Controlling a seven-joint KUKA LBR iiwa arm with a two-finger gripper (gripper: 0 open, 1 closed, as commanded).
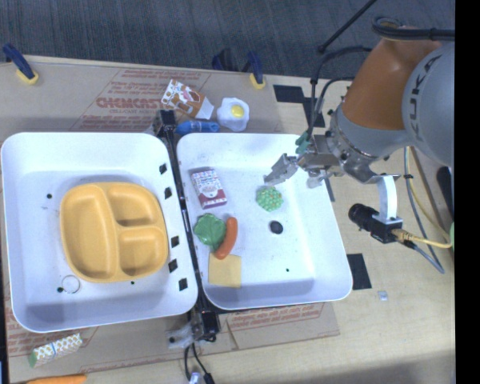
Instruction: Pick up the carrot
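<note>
My gripper [292, 170] hung over the right bin [324, 250], toward its 1 o'clock corner, with the grey arm and its orange band [388, 74] entering from 3 o'clock. I could not tell whether my fingers were spread or pressed together; the view showed nothing between them.

The carrot [227, 238] lay in the right bin near the bin's 9 o'clock wall, well apart from my gripper, at about 8 o'clock from it. It stood slightly tilted, touching a green leafy vegetable [209, 230] on its 9 o'clock side. A yellow cheese slice [226, 270] lay just at 6 o'clock of the carrot, touching or nearly touching its lower end. A red and white packet [208, 187] lay at 12 o'clock of the leafy vegetable.

A green dotted ball [270, 198] rested just at 7 o'clock of my gripper, with a small dark object [276, 228] below it.

The left bin [24, 294] carried a yellow divided tray [112, 230]. On the tabletop [400, 310] beyond the bins, at 12 o'clock, sat a yellow and white item [234, 114].
</note>
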